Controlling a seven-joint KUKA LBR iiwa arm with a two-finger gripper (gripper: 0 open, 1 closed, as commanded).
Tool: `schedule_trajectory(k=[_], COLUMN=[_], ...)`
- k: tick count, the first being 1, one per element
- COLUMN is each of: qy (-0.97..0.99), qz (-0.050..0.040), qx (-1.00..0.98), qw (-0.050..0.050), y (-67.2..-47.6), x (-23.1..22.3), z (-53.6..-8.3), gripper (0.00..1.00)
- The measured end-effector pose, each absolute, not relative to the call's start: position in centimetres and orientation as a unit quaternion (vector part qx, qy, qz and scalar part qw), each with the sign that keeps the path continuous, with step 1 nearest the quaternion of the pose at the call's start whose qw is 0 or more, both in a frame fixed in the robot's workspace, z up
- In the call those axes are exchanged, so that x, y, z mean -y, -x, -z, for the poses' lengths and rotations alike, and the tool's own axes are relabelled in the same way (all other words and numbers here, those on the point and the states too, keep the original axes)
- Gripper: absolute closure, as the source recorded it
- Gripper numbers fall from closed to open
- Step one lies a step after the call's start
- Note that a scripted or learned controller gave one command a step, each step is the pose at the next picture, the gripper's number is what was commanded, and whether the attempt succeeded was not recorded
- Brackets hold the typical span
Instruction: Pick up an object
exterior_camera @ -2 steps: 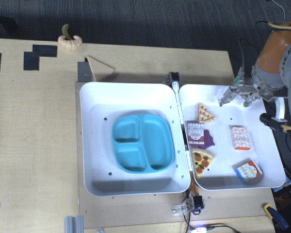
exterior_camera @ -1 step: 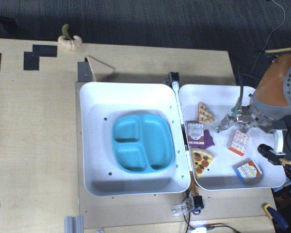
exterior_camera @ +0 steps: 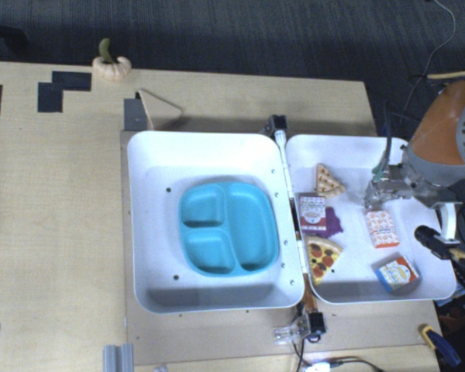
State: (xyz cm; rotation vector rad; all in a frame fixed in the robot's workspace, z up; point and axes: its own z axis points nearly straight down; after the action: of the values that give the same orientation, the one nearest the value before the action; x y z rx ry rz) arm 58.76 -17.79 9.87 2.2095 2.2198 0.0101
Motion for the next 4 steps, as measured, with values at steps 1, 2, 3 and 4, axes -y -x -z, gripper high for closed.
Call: schedule_trajectory(k=[1, 2, 3, 4], qy=[-0.705, -0.705, -0.705, -0.706], qz=[-0.0016, -0.0015, -0.0015, -0.0013], qx=[-0.709, -0.709, -0.709, -0.708], qw=[0.002, 0.003, 0.003, 0.002], y=[-66.7, -67.0, -67.0, -60.5], x=[19.6, 20.6, 20.5, 18.6], z=[-10.7, -10.9, -10.9, -8.6], gripper=[1.00, 1.00, 0.00, 0.00])
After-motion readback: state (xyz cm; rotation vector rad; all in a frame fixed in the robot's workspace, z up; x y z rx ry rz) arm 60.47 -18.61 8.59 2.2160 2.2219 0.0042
